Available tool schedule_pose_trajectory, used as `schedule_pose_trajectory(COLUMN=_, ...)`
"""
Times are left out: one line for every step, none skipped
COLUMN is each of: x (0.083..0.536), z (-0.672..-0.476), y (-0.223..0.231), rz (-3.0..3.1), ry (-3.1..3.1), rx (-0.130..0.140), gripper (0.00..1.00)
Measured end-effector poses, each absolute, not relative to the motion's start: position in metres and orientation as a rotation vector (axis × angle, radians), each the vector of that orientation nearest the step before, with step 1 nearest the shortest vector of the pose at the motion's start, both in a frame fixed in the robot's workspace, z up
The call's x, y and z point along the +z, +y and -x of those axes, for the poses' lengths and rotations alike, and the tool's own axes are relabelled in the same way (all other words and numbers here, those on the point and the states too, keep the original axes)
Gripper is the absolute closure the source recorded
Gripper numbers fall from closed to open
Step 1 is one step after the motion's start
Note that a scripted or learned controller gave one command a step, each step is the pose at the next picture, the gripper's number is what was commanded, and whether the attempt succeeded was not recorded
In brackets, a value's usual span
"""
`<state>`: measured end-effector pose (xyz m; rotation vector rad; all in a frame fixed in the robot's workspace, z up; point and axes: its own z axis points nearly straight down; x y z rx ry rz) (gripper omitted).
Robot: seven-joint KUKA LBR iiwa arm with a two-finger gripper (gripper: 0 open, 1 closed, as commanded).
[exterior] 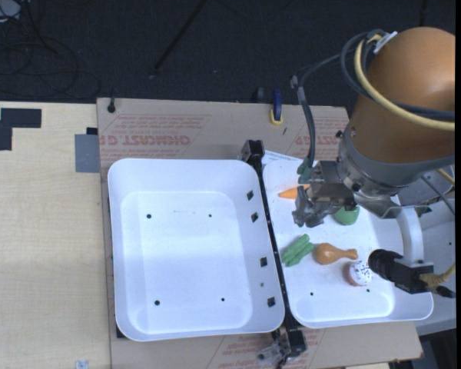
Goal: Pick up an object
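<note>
The right bin (330,310) holds several small toys. A green leafy piece (295,250) lies near its left wall, with an orange-brown drumstick-shaped piece (333,254) just to its right. A white ball with dark speckles (359,273) sits further right. An orange carrot-like piece (289,193) lies at the back, and a green round item (346,216) shows partly behind the gripper. My gripper (309,215) hangs low over the bin between the carrot piece and the green round item, just above the leafy piece. The big orange-banded arm covers the bin's back right.
The left bin (131,206) sits beside the right one, with a black clip rail (263,229) along the shared wall. A black cylindrical fixture (396,270) juts in from the right next to the speckled ball. Both bins rest on a cardboard sheet (161,129).
</note>
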<state>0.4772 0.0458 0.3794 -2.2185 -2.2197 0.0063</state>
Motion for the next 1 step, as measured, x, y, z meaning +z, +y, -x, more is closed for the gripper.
schedule_pose_trajectory(x=0.4443, z=-0.5665, y=0.0694, rz=2.221, ry=-2.230, rx=-0.007, gripper=1.00)
